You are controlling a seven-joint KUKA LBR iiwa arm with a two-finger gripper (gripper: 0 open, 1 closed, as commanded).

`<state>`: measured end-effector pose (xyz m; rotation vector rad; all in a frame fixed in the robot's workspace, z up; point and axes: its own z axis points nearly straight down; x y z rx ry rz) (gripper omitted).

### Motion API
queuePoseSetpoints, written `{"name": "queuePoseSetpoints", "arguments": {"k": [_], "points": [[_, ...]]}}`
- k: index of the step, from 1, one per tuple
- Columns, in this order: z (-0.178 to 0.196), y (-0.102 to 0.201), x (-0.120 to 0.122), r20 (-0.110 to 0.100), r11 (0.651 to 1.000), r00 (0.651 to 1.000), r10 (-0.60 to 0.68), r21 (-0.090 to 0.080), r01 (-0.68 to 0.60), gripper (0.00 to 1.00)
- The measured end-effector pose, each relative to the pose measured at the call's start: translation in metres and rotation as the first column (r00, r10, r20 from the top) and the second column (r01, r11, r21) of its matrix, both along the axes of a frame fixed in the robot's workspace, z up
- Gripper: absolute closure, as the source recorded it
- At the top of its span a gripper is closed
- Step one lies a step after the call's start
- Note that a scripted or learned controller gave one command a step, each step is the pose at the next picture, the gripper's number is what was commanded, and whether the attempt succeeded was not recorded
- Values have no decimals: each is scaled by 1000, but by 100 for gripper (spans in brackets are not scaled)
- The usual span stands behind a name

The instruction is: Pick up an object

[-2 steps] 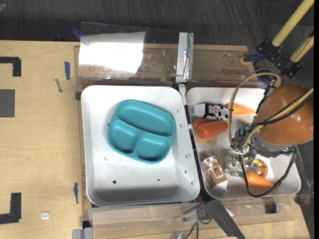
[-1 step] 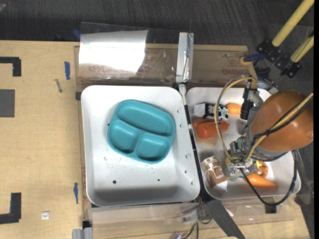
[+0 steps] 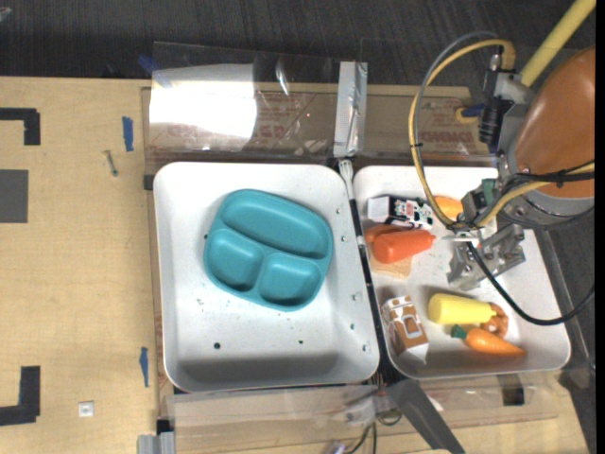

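Reaching in from the right, the grey arm with its orange band (image 3: 558, 112) hangs over the right bin (image 3: 553, 348), and its end effector (image 3: 477, 258) sits low among the things there. Whether it is open or closed cannot be made out; the metal parts blur together against the white floor of the bin, and nothing can be seen caught in it. A yellow hose (image 3: 425, 93) and a black cable (image 3: 515, 296) loop around the wrist.

The things to be picked lie in the right bin. An orange carrot-shaped toy (image 3: 402, 244) rests near the bin's left wall, to the left of the end effector and apart from it. Just above the toy lies a small black and white packet (image 3: 402, 210), with a small orange piece (image 3: 446, 203) beside it. Nearer the front edge lies a yellow block (image 3: 460, 308), touching a second orange carrot-shaped toy (image 3: 493, 342) in front of it. A small brown and white box (image 3: 406, 323) sits to the left of the yellow block.

The left bin (image 3: 180, 348) holds a teal divided plate (image 3: 267, 249), lying at a slant in the middle. Both bins sit side by side on a light wooden desk (image 3: 71, 253) marked with black tape.
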<state>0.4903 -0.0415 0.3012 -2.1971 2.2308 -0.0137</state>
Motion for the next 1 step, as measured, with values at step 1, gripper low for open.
{"name": "queuePoseSetpoints", "arguments": {"k": [1], "points": [[-1, -63, 72, -9, 985, 985, 170, 2, -170, 100]]}}
